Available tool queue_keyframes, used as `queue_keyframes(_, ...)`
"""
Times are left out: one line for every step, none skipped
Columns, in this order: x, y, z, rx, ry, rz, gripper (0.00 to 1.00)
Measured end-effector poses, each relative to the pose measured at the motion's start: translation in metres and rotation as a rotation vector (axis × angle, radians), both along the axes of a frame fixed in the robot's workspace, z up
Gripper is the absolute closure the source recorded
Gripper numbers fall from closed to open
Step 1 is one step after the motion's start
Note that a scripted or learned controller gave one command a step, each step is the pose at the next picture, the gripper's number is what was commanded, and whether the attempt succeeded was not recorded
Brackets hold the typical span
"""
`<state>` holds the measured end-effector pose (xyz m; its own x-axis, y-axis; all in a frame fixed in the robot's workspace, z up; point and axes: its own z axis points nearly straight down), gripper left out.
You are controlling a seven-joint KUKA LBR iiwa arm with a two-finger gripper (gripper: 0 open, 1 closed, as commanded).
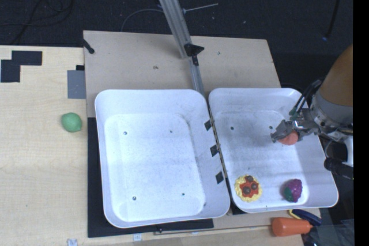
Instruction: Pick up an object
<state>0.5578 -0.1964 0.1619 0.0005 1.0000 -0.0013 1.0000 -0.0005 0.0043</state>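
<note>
Item one: the pale wooden desk (40,141), on which we log two shallow white plastic bins side by side. The left white bin (151,158) carries no loose objects that we can make out. The right white bin (253,124) holds three small things.

Item two: a small red-orange rounded object (290,138), lying toward the right side of the right bin, about midway between its far and near walls. The gripper (286,133) sits directly on it, its dark metal jaws closed around the upper part of the object, so that we see orange colour showing below and between them.

Item three: a flat yellow round toy with red spots (248,188), at the near edge of the right bin.

Item four: a purple knobbly berry-like toy (293,190), to the right of the yellow one, also at the near edge.

Item five: a green ball (71,122) on the desk, well left of both bins. An orange carrot-shaped toy (291,226) lies outside the right bin, nearer than its near wall.

Step in hand, as we judge it: the grasp on the red-orange object. The next move calls for a straight lift, with the jaws kept tight, since a rounded toy may slip.
</note>
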Motion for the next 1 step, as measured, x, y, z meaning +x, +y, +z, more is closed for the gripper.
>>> queue_keyframes(0.0009,-0.0042,0.0421,0.000,0.001,0.000,1.00)
